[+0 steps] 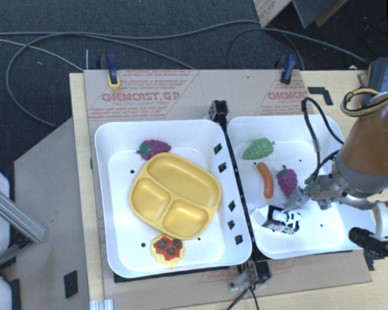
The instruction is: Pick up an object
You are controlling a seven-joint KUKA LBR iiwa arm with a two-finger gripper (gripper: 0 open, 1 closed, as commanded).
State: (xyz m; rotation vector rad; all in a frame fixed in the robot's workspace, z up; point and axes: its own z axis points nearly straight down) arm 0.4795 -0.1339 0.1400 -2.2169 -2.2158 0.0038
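Cardboard bench [153,95] on dark carpet [42,68] bears two bins; end effector [297,201] state unclear.

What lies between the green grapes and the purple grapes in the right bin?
In the camera view, the orange hot dog lies between the green grapes and the purple grapes, close beside the purple bunch.

Arm [367,153] at frame right: broad orange band over a grey wrist section. Black cable [313,123] loops along it. End effector [297,202] is grey metal.
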